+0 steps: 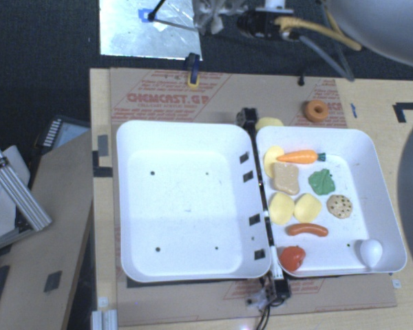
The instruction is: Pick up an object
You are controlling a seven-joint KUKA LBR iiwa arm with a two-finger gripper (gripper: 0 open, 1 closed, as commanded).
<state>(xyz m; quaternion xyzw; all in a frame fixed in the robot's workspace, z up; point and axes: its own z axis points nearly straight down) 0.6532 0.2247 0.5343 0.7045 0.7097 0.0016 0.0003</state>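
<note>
The right bin (381, 184) holds several toy foods: an orange carrot (299, 157), a slice of toast (286, 178), a green leaf (321, 182), a cookie (339, 206), a sausage (307, 230), a red tomato (292, 257), a white egg (370, 251) and yellow pieces (282, 208). My gripper (210, 16) hangs at the top edge of the view, beyond the far side of the bins and well away from the food. The grey arm (378, 12) fills the top right corner.
The left bin (134, 184) sits beside the right one, joined by a black hinge strip (260, 198). A doughnut (316, 111) and a yellow piece (268, 123) lie on the cardboard behind the right bin. A metal plate (134, 26) lies at the back left.
</note>
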